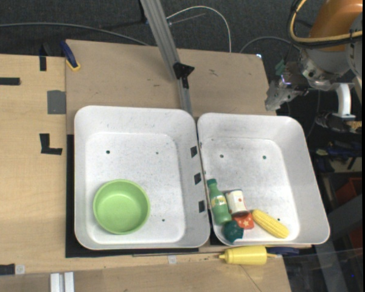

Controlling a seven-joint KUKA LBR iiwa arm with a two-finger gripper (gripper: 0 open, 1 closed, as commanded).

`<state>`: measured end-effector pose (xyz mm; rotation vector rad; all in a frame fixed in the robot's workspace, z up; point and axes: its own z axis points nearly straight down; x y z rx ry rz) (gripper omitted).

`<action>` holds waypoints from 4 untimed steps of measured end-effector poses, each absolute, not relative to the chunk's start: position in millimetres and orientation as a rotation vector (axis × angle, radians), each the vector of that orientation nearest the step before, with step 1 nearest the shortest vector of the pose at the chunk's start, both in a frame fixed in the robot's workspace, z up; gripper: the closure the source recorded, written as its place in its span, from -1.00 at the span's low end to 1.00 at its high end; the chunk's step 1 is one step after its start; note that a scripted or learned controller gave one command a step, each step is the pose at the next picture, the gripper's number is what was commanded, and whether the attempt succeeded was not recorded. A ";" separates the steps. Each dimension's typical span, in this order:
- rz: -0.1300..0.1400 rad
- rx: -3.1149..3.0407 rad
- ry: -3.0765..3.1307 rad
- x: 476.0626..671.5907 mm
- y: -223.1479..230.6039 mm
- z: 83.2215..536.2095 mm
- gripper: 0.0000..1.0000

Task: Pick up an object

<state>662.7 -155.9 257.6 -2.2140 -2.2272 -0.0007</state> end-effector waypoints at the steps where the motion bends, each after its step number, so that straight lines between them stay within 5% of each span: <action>1: 0.001 -2.212 -2.226 649.1 -96.8 248.2 1.00; 4: 0.004 -2.212 -2.225 592.4 47.6 218.1 1.00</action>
